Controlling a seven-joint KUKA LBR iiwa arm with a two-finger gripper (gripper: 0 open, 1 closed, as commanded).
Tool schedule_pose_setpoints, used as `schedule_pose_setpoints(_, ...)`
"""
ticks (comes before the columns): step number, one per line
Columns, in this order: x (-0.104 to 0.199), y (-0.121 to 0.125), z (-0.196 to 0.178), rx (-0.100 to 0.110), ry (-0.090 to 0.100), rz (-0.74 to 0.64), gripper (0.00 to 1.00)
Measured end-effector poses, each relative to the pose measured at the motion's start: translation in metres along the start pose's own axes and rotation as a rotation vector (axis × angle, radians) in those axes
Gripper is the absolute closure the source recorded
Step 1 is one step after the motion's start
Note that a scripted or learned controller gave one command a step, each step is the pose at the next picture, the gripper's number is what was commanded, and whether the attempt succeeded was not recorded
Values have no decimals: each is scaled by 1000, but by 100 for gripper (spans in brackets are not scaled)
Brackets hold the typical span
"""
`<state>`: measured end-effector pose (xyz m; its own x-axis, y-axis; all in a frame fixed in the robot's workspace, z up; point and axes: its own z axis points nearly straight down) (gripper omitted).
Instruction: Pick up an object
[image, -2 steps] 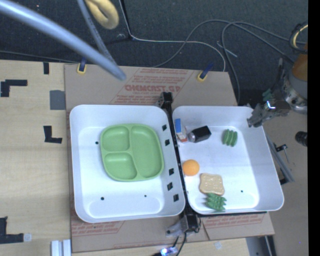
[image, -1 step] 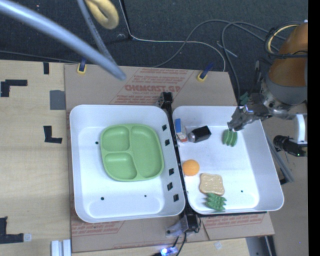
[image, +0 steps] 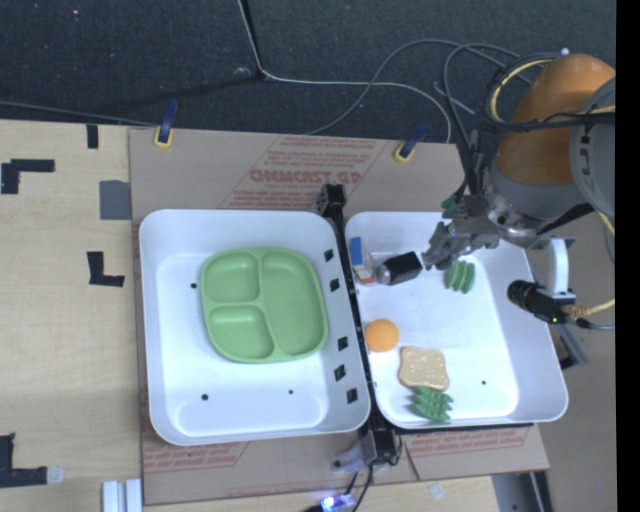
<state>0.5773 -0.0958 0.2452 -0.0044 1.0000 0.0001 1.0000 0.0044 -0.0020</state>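
Observation:
My gripper (image: 443, 250) hangs low over the back of the right bin (image: 500, 350), with the arm coming in from the right. A black cylinder (image: 400, 268) lies just to its left, close to or touching its tip. A green ridged piece (image: 460, 276) lies right below the gripper. Against the bin's left wall sits a small blue and red item (image: 357, 258). Nearer the front lie an orange ball (image: 381, 335), a slice of bread (image: 424, 368) and a green leafy piece (image: 432, 404).
The left bin (image: 175, 300) holds a green divided plate (image: 264, 304). A black divider with clips (image: 345, 300) runs between the bins. Cables loop over the dark surface behind the bench, and a black fitting (image: 530, 297) sticks out at the right bin's right rim.

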Motion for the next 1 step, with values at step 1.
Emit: schedule_pose_setpoints(1, 58, -5, 9, 1, 1, -1, 100)
